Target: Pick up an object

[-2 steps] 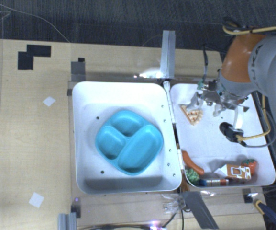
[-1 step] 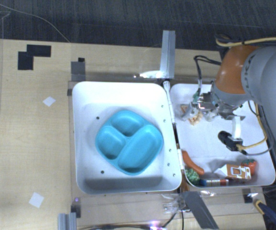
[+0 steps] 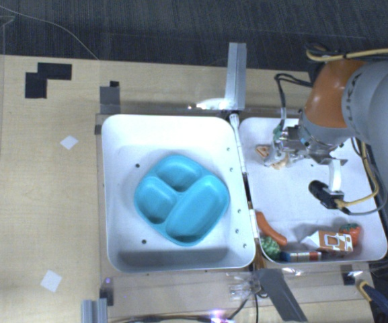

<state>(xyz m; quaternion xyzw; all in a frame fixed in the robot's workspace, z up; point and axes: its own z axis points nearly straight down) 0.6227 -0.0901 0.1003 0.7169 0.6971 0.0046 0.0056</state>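
Observation:
My gripper (image 3: 282,152) hangs low over the far left part of the right bin (image 3: 294,200). A small tan piece (image 3: 263,152) lies right beside its tip, on the left; whether they touch is unclear. Along that bin's near edge lie an orange carrot-shaped toy (image 3: 272,228), a green piece (image 3: 271,248), a dark marker (image 3: 301,254), an orange and white packet (image 3: 331,240) and a small orange thing (image 3: 352,232).
The left bin (image 3: 123,147) holds a blue divided plate (image 3: 181,198) at its middle. A metal post (image 3: 236,76) stands behind the wall between the bins. The grey arm with its orange band (image 3: 328,103) covers the right bin's far right corner.

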